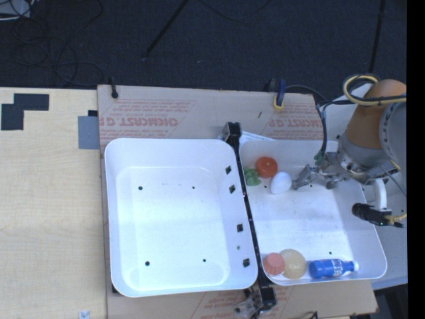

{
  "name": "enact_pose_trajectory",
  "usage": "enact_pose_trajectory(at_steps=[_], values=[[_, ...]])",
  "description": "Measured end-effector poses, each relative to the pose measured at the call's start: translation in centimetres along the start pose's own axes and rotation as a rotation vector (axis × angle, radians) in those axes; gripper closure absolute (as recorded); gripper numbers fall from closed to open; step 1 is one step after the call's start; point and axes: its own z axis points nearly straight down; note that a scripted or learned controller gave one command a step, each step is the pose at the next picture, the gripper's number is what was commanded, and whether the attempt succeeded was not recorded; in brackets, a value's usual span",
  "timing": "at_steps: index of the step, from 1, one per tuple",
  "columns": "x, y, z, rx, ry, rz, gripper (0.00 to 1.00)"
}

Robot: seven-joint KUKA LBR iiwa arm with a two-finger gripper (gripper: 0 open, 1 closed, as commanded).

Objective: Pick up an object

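Note:
In the right bin [312, 231] lie a red ball [267, 166], a white egg-shaped ball [280, 183] and a small green object [252, 175] near the far left corner. Along the near wall rest a pink-red round piece [273, 264], a pale yellow ball [293, 263] and a blue bottle [332, 268] lying on its side. My gripper [303, 178] reaches in from the right, low over the bin's far part, just right of the white ball, with nothing visibly between its fingers.
The left bin [172, 218] sits beside the right one, with a black divider strip [242, 205] between them. Both stand on a cardboard sheet [166, 115]. The arm's grey body with the orange band [372, 121] and cables crowds the right bin's far right side.

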Motion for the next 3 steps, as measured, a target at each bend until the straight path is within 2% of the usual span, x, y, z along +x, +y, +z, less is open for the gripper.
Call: enact_pose_trajectory(at_steps=[1, 2, 3], values=[[-0.1, 2.2, -0.5, -0.006, -0.002, 0.003, 0.00], [-0.1, 2.1, -1.5, -0.004, -0.002, -0.001, 1.00], [-0.1, 2.1, -1.5, -0.003, -0.002, -0.003, 0.00]])
